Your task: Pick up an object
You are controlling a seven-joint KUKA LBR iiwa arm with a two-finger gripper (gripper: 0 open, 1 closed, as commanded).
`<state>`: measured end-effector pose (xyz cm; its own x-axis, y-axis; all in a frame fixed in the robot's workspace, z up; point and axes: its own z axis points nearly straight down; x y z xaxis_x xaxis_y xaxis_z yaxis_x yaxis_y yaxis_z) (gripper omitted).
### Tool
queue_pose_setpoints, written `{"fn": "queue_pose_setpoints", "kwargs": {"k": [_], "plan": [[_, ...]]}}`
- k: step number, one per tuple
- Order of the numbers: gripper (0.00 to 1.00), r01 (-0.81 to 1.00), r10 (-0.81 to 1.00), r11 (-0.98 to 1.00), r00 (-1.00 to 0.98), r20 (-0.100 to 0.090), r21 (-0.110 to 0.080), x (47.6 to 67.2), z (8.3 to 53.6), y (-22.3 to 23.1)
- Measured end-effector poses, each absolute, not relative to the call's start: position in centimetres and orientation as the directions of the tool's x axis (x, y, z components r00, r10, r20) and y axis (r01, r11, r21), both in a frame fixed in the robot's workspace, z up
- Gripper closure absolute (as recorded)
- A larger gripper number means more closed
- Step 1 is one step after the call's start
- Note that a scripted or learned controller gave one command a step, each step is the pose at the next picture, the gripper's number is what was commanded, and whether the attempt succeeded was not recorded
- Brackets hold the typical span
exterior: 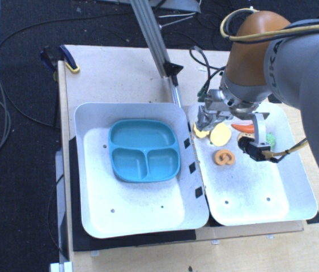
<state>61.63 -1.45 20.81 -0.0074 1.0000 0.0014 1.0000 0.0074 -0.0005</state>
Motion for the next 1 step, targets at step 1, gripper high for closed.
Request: {"fn": "queue_pose_setpoints", "kwargs": {"k": [1], "plan": [[1.00,1.000,1.000,0.008,-0.008,0.002,0.000,61.31,20.72,3.99]]}}
